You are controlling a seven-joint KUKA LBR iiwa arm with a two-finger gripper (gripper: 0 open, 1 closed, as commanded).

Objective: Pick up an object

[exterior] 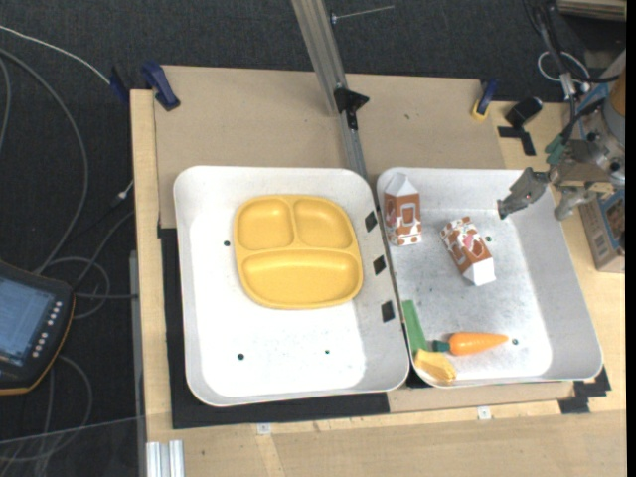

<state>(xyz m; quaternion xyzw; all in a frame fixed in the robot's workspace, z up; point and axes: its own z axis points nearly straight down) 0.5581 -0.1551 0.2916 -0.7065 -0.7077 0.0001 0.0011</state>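
Note:
In the right bin, two small brown-and-white cartons show: one stands upright near the bin's far left corner, the other lies tilted near the middle. An orange toy carrot rests by the near rim, beside a yellow piece and a green strip. My gripper hangs over the bin's far right edge, open, with nothing between its fingers. It is to the right of the tilted carton and apart from it.
The left bin holds a yellow divided plate. A slanted metal post rises behind the bins. Blue clamps sit at the bench's back corners, and cables and a pendant lie off to the left.

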